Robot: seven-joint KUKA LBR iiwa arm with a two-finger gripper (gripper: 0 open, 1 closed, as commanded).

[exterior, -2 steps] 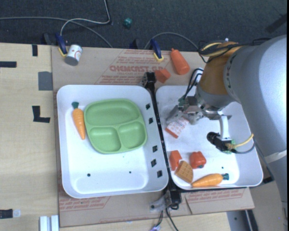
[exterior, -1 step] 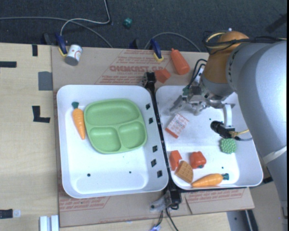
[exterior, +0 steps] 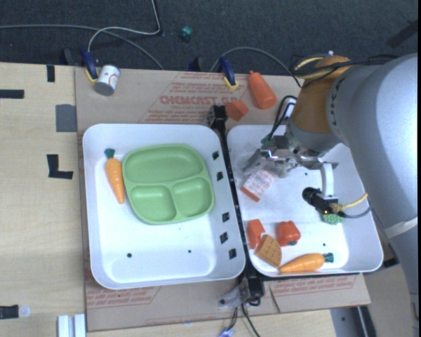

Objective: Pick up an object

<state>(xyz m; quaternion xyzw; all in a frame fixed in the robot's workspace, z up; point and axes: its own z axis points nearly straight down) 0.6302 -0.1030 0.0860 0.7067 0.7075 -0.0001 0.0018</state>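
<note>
My gripper (exterior: 268, 166) hangs over the upper left of the right bin (exterior: 358, 258), open, with nothing between its fingers. Just below it a pink and white packet (exterior: 257, 184) lies on the bin floor. Along the bin's front sit a red block (exterior: 255, 230), a red pepper-like piece (exterior: 288, 232), a tan waffle-patterned piece (exterior: 269, 250) and an orange carrot (exterior: 303, 262). The grey arm with its orange band (exterior: 316, 111) covers the bin's right side.
The left bin (exterior: 154, 265) holds a green divided plate (exterior: 170, 182) and a second carrot (exterior: 114, 178) at its left. Behind the bins lie an orange bottle-shaped toy (exterior: 262, 90), a small orange piece (exterior: 236, 109), a white can (exterior: 107, 79) and cables.
</note>
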